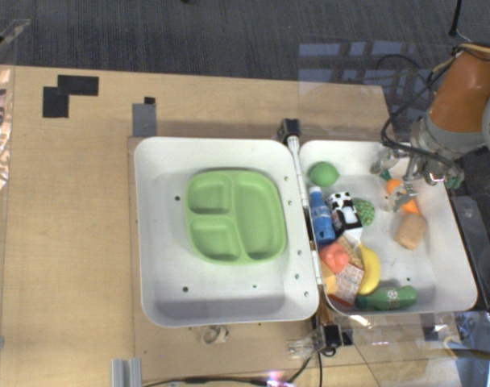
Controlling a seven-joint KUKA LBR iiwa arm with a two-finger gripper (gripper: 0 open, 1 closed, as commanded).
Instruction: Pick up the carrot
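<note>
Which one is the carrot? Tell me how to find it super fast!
Look in the right white bin, the one crowded with toys. Go to its far right side, where the robot's gripper hangs. The carrot is the little orange piece right under that gripper, just above a tan block; nothing else nearby is that bright orange.

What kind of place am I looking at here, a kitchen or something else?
Probably a robot lab, not a kitchen: a grey arm reaches over two white bins on a wooden bench. The toy food, like the banana, suggests grasping practice.
</note>
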